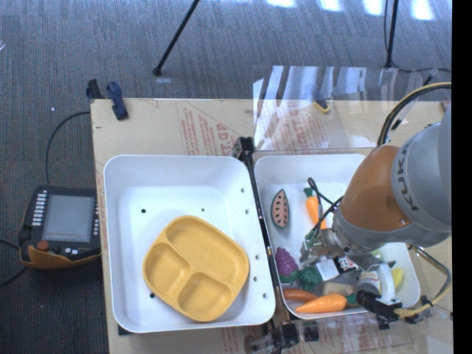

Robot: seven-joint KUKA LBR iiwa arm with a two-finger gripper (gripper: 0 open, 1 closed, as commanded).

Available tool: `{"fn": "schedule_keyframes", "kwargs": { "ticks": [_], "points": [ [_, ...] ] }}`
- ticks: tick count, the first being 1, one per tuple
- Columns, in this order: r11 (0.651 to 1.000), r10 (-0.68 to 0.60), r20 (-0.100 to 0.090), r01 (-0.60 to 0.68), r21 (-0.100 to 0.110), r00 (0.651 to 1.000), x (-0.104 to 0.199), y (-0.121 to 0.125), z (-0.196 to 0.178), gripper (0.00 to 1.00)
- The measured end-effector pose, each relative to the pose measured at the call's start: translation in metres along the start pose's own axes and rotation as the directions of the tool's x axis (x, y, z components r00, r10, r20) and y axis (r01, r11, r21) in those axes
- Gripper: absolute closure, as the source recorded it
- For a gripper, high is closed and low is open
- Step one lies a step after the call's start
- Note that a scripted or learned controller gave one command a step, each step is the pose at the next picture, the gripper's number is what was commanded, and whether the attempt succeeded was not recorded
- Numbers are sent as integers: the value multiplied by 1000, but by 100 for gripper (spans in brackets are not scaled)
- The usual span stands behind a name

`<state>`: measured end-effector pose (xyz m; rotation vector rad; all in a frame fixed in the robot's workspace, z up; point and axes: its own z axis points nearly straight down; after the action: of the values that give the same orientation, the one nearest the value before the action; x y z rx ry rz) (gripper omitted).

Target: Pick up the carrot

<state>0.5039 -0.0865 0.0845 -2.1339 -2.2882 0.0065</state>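
A small orange carrot (313, 208) with a green top lies in the right bin (284, 167), beside a watermelon slice (279, 208). A larger orange carrot (325, 304) lies along that bin's front wall. My gripper (323, 251) hangs low over the middle of the right bin, just in front of the small carrot and behind the larger one. The orange and grey wrist covers much of it from above.
Purple grapes (286, 261), a green vegetable (310, 276) and a red piece (299, 295) crowd the right bin's front left. A yellow item (398, 277) lies at its right side. A yellow divided plate (195, 267) rests in the left bin (125, 198).
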Motion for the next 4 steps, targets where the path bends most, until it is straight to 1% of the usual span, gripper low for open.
{"fn": "schedule_keyframes", "kwargs": {
  "ticks": [1,2,4],
  "points": [
    [996,83,0,-83,-13,997,82,0,-105,100],
    [996,88,1,-88,2,996,80,-3,-109,100],
    [996,91,-4,-91,16,996,77,-3,-125,100]
  ]
}}
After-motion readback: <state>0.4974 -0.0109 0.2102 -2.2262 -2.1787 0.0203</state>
